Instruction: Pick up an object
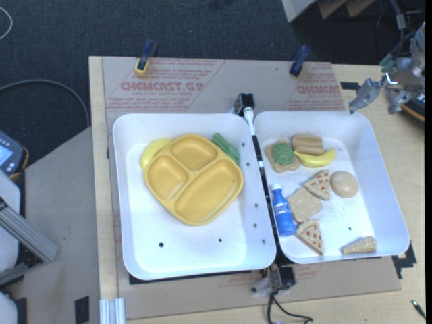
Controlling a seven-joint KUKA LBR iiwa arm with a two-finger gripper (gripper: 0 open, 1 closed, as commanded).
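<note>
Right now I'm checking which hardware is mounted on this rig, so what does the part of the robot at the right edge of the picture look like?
The gripper is a pale grey metal piece with an angular, pointed outline, sitting just beyond the right bin. Behind it is a cluster of silvery-grey parts with a small green spot and thin dark cables running upward. It is small and blurred, so no markings can be read.

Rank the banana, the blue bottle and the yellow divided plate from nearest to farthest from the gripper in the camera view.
From the gripper, up at the right bin's far corner:
1. Banana, right bin, far side.
2. Blue bottle, right bin, by the divider between bins.
3. Yellow divided plate, left bin.
</note>
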